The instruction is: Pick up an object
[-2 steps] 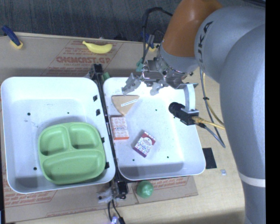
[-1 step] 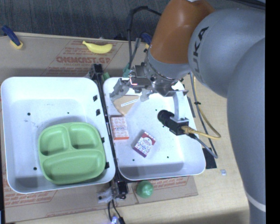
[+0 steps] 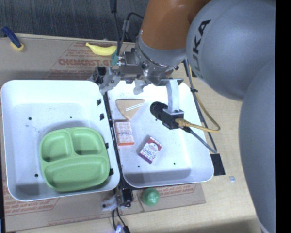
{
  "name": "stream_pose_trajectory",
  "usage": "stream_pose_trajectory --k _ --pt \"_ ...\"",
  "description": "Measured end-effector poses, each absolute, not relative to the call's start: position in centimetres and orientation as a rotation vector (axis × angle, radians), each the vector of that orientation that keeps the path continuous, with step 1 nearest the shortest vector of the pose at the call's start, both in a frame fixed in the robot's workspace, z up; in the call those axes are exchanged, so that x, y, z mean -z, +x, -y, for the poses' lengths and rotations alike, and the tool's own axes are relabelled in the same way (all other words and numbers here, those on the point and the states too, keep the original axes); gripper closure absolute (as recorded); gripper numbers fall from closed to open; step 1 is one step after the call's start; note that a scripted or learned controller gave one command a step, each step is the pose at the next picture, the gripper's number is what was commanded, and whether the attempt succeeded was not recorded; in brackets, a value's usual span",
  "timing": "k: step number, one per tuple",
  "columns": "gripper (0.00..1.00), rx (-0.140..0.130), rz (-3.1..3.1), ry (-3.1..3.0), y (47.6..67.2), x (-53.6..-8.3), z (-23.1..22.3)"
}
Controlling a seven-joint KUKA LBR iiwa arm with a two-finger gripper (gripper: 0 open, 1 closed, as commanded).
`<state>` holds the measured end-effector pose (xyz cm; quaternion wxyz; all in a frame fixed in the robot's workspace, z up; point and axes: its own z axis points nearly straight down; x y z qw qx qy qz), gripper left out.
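The grey arm (image 3: 233, 42), smooth and rounded, with a glossy orange band (image 3: 172, 13) above the wrist, reaches in from the right and hangs over the far end of the right bin (image 3: 199, 166). The gripper (image 3: 136, 84) sits below the wrist at the bin's far rim; its metal body hides the working end, so whether it is open or closed cannot be told, and nothing can be seen held in it. Both bins are shallow white plastic trays with rounded corners, set side by side and touching along a shared rim. The right bin holds three flat items: a tan wedge (image 3: 129, 106) with a pointed near end, lying just below the gripper; a small rectangular carton (image 3: 124, 132) printed red and white, beside the shared rim; and a small box (image 3: 150, 149) with red and purple print, lying askew near the bin's middle. A black cylindrical unit (image 3: 164, 114) with a yellow cable (image 3: 201, 127) hangs over the same bin, beside the wedge. The left bin (image 3: 19, 101) holds a pale green plate (image 3: 75, 158), matte, square with rounded corners and divided into three compartments. On the brown cardboard bench (image 3: 53, 57) a yellow banana (image 3: 101, 48) lies beyond the bins, and a green ball (image 3: 150, 196) rests just in front of the right bin.
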<state>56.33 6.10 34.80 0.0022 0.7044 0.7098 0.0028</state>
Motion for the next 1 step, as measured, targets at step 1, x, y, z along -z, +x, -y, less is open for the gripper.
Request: stream_pose_trajectory --k 1 --pt "0.0 0.007 -2.229 2.218 60.36 -27.32 -2.29"
